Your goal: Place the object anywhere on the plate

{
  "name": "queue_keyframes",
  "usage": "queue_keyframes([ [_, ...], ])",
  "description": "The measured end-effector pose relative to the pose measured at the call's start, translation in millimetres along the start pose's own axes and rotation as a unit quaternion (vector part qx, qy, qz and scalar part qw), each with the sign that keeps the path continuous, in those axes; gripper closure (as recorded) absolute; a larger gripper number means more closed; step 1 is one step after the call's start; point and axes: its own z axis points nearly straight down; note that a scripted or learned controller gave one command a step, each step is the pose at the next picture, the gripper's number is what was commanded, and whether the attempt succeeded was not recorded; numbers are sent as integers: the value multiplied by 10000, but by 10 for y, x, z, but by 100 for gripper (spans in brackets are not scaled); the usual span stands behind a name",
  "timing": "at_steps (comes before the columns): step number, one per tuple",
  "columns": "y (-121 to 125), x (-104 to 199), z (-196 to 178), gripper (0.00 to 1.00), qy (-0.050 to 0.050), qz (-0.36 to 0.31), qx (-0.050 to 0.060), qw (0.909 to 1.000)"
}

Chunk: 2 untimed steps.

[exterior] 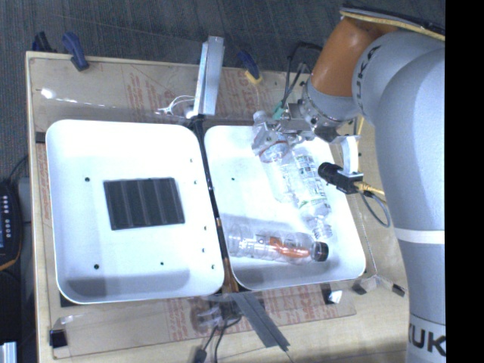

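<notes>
The gripper [266, 138] sits over the right bin [234, 203], closed around the top of a clear, labelled plastic bottle [299, 176]; the dark ribbed plate [144, 203] lies in the left bin [76, 157]

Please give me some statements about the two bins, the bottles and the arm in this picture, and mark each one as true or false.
1. A dark ribbed plate lies in the left bin. True.
2. Two clear plastic bottles are on the plate. False: both lie in the right bin.
3. The bottle with a black cap lies near the front wall of the right bin. True.
4. The gripper hovers over the left bin. False: it is over the back part of the right bin, at the upper end of the other bottle.
5. The arm has an orange band above the wrist. True.
</notes>
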Motion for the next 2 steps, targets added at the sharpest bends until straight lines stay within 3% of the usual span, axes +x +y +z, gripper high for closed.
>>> queue_keyframes([
  [1, -115, 953, -782, 100, -11, -975, -10, 9952],
  [2, -536, 1305, -304, 100, -8, -1347, 9, 9909],
])
